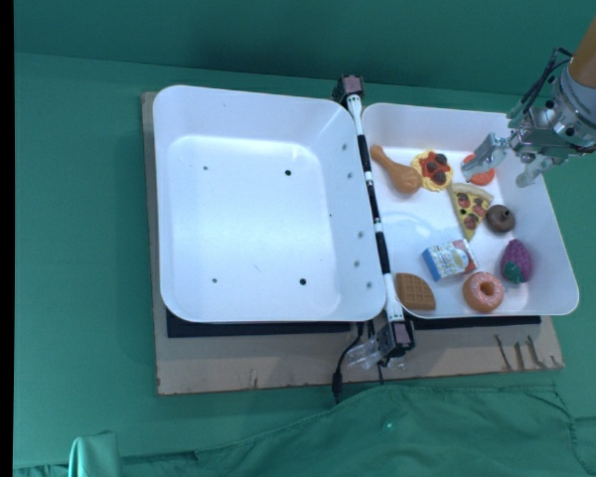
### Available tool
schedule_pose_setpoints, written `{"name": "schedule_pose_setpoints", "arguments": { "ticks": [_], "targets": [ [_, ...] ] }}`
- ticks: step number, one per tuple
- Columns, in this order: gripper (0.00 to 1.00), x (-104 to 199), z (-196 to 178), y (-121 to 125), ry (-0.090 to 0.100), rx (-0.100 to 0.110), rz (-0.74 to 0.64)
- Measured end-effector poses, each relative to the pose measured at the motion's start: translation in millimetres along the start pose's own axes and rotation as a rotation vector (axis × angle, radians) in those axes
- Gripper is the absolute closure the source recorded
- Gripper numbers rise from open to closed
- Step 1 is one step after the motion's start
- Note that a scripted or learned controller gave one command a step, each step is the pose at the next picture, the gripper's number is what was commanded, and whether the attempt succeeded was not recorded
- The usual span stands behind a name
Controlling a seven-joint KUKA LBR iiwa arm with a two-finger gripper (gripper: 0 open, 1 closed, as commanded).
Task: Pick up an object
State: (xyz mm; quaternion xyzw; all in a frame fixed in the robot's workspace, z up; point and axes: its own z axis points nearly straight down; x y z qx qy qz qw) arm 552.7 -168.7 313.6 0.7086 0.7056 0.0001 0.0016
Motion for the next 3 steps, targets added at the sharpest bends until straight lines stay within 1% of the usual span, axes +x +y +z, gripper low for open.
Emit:
{"name": "schedule_pose_setpoints", "arguments": {
  "ticks": [1,2,3],
  "targets": [
    [0.00,0,0,0,0.000,0.000,0.000],
    [0.00,2,51,10,0.001,0.004,0.000],
    [0.00,0,113,9,0.001,0.006,0.000]
  ]
}}
